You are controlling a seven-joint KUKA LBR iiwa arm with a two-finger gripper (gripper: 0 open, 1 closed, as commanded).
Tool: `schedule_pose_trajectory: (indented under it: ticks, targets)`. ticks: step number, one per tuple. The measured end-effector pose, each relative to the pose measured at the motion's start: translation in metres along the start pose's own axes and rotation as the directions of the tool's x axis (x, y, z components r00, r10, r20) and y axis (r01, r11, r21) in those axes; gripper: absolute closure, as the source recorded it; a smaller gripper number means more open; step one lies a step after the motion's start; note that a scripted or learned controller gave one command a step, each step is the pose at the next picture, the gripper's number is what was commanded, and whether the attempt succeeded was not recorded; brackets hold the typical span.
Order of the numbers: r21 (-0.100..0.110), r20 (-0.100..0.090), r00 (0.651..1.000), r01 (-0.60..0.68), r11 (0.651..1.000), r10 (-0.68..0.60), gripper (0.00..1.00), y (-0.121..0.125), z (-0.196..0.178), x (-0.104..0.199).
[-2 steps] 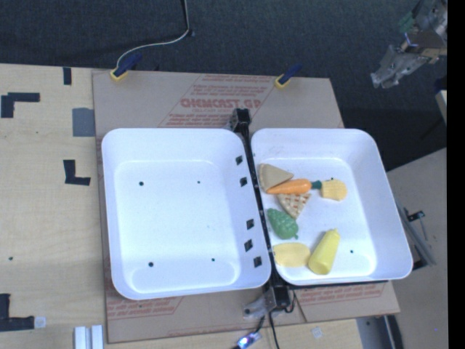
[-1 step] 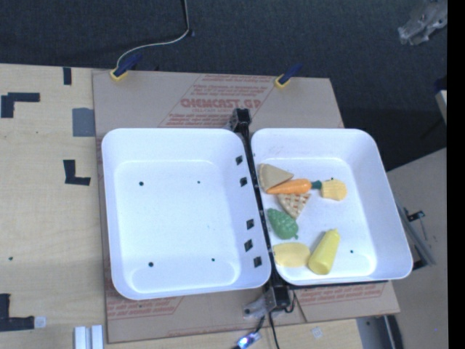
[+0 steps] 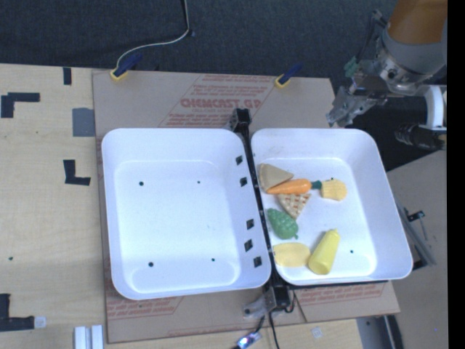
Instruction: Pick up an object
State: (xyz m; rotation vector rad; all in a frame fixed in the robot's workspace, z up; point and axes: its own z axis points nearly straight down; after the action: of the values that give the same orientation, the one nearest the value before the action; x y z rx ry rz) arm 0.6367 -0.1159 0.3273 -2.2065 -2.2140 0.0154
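Observation:
The right bin [image 3: 363, 147] holds several toy foods: an orange carrot [image 3: 290, 187], a tan wedge [image 3: 273, 174], a waffle-patterned piece [image 3: 294, 204], a green leafy piece [image 3: 282, 225], a small yellow corn piece [image 3: 334, 190], a yellow cylinder [image 3: 324, 252] and a pale yellow flat piece [image 3: 290, 254]. My gripper [image 3: 343, 113] hangs above the bench just beyond the right bin's far edge, at the upper right, apart from all the objects. Nothing shows between its fingers.
The left bin [image 3: 116, 195] lies beside the right one, joined by a black hinge strip [image 3: 249, 195]. Both rest on a cardboard sheet [image 3: 203, 100] held by blue and yellow clamps [image 3: 125, 65]. A white cable [image 3: 182, 20] runs across the dark backdrop.

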Motion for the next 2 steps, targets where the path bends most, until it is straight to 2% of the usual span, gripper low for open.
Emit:
schedule_pose_trajectory:
  ticks: [1,2]
  targets:
    - [-0.032,0.005,1.000,0.005,0.999,-0.005,1.00,0.027,-0.126,0.053]
    - [-0.029,0.005,1.000,0.001,1.000,-0.001,1.00,0.028,-0.214,0.073]
